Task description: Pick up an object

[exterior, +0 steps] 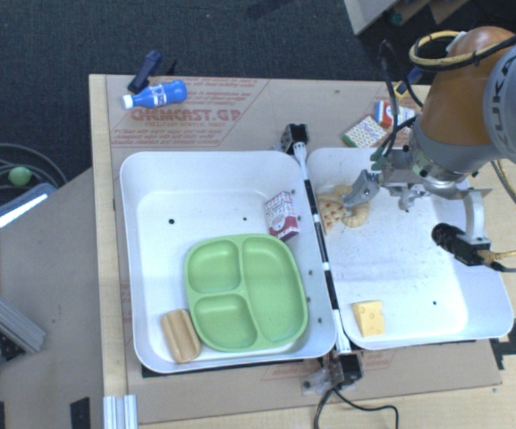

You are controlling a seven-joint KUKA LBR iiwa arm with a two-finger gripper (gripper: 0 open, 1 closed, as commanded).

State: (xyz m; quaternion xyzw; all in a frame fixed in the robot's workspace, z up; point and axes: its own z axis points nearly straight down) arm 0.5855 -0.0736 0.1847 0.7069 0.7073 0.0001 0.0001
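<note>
Arm: the grey arm with its orange band (pixel 459 56) is seen reaching in from the right, over the upper part of the right bin (pixel 472 324).
Gripper: the gripper (pixel 384 190) is positioned low over the right bin's upper left area; whether anything is held cannot be told from this view.
Cracker-like pieces: pale tan pieces (pixel 340 210) are found in the right bin near the divider, just beside the gripper.
Yellow block: 1 yellow cheese-like block (pixel 369 317) is placed near the right bin's lower left corner, well apart from the gripper.
Left bin: the left bin (pixel 150 195) is occupied by 1 green tray (pixel 244 291) with 3 compartments, 1 tan bread-like piece (pixel 181 335) touching the tray's lower left edge, and 1 small red-and-white packet (pixel 281 214) just above the tray.
Bench: 1 blue-and-white bottle (pixel 155 95) is laid on its side beyond the left bin.
</note>
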